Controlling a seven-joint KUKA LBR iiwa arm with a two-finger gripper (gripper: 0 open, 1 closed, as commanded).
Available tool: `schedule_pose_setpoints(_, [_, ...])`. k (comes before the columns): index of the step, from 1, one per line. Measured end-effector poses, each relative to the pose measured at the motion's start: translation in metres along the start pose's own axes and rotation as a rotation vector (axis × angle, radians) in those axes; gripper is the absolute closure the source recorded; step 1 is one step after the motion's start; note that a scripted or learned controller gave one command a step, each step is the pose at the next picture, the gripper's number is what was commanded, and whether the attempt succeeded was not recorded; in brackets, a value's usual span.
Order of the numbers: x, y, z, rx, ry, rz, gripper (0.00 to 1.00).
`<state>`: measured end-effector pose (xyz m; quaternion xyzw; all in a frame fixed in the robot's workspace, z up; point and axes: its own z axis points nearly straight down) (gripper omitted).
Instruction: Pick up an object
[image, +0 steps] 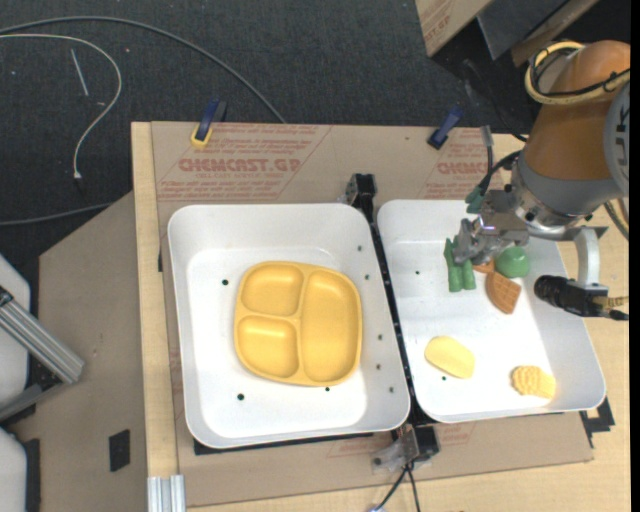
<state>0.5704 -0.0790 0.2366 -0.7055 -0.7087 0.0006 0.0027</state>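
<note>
Hand is low in the right bin, at its far end; can't tell its grip state. Green stick-like piece sits just under it, green round toy and orange waffle-like piece beside. Yellow lump and yellow corn-like toy lie nearer the bin's front edge. Left bin holds a yellow divided plate.

The arm is cut off by the right edge. The gripper partly hides a green toy, and its fingertips are unclear.
</note>
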Motion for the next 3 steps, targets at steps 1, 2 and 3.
schedule_pose_setpoints(1, [0.051, -0.018, -0.007, -0.001, 0.0, 0.0, 1.0])
schedule_pose_setpoints(2, [0.101, -0.039, 0.009, 0.001, 0.0, 0.0, 1.0])
schedule_pose_setpoints(3, [0.16, -0.052, 0.003, -0.001, 0.001, -0.003, 1.0])
